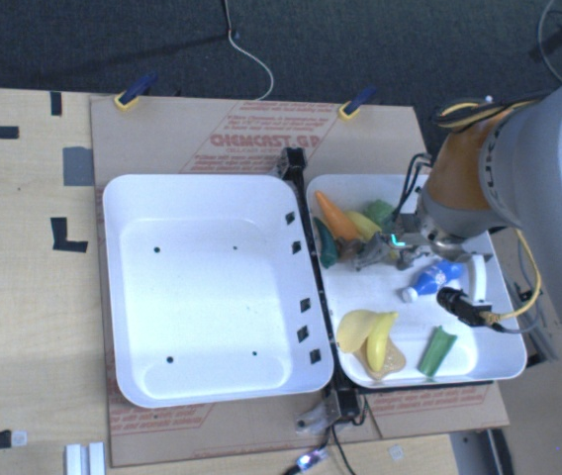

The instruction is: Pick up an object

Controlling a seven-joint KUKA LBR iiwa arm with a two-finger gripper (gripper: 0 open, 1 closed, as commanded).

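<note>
Two white bins are seen side by side on a cardboard sheet (261, 137), itself laid on the bench (24, 265). The left bin (123, 206) is bounded on its right by a black divider (306, 265) that runs between the two bins.

The arm (499, 166) is brought in from the right, its orange band (454, 171) being seen above the wrist. The gripper (385, 248) is lowered into the upper part of the right bin (504, 364), near its left side. Whether anything is held there cannot be told, since that end is dark and blurred against the clutter.

Several objects are gathered around it. An orange carrot (328, 212) is laid at a slant just up and left of the gripper, touching a yellow piece (360, 224) and a green piece (380, 209). A dark green piece (326, 248) is found just beside the divider, left of the gripper. A blue and white object (431, 280) lies just right of and below the gripper. Nearer the front of the bin, well apart from the gripper, a yellow banana (370, 334) is placed, with a green stick (436, 351) beside it on the right.

A black cable (474, 310) is looped from the wrist over the right rim.
</note>
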